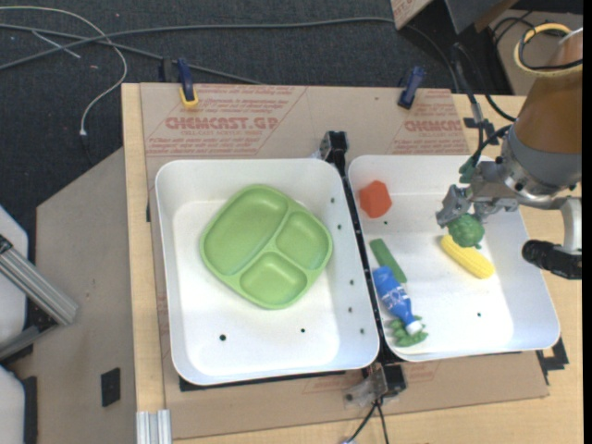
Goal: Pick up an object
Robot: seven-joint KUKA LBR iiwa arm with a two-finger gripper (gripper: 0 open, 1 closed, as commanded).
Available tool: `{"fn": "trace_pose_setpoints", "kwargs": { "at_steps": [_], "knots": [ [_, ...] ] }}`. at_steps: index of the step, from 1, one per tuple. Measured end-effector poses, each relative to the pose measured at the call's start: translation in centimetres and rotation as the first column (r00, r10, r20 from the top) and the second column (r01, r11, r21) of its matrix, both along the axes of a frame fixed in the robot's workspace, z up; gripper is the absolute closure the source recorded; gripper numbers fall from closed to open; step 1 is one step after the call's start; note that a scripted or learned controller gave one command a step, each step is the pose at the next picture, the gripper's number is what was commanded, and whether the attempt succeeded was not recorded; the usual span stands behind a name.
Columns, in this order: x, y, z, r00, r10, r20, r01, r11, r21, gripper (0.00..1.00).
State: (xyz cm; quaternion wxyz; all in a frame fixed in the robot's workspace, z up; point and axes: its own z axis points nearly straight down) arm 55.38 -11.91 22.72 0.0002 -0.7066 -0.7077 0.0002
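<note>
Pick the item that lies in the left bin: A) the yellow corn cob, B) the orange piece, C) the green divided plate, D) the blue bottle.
C: the green divided plate lies alone in the left bin, while the right bin holds the other items.

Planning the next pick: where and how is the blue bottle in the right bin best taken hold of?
Grip the blue bottle across its narrow middle, coming straight down from above. It lies flat and slanted near the right bin's left wall, a green strip at its upper end, so the fingers should probably close across its width.
</note>
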Motion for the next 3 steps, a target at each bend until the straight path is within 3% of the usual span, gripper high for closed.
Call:
{"fn": "trace_pose_setpoints", "kwargs": {
  "at_steps": [1, 3],
  "knots": [
    [1.0, 5.6, -1.3, 1.000, 0.005, -0.007, -0.005, 1.000, 0.004, 1.00],
    [2.2, 16.4, -1.5, 1.000, 0.006, -0.003, -0.006, 1.000, 0.002, 1.00]
  ]
}}
